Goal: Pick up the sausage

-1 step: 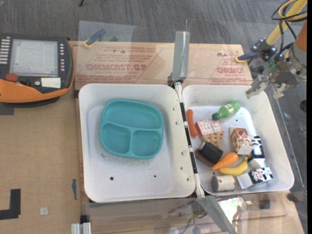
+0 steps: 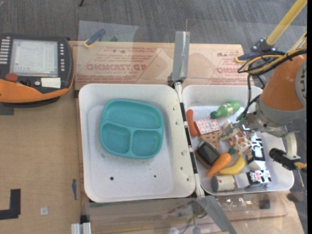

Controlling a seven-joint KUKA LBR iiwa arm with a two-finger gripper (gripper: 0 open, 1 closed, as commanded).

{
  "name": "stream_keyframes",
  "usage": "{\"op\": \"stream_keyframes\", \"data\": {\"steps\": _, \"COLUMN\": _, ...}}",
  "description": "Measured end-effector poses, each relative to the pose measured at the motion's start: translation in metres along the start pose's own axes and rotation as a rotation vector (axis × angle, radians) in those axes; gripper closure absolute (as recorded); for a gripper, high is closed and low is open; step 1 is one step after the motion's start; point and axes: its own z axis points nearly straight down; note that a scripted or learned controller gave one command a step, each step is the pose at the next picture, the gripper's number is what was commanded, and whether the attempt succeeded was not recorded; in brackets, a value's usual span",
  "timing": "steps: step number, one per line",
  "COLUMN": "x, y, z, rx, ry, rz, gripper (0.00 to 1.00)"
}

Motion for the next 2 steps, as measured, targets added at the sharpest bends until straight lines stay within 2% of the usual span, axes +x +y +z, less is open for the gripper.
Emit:
{"op": "stream_keyframes", "data": {"steps": 1, "x": 0.059, "y": -0.025, "z": 0.012, "rx": 0.0, "ry": 0.0, "rz": -0.01, "gripper": 0.0}}
{"op": "stream_keyframes", "data": {"steps": 2, "x": 0.069, "y": -0.006, "z": -0.081, "rx": -0.001, "ry": -0.001, "rz": -0.072, "gripper": 0.0}}
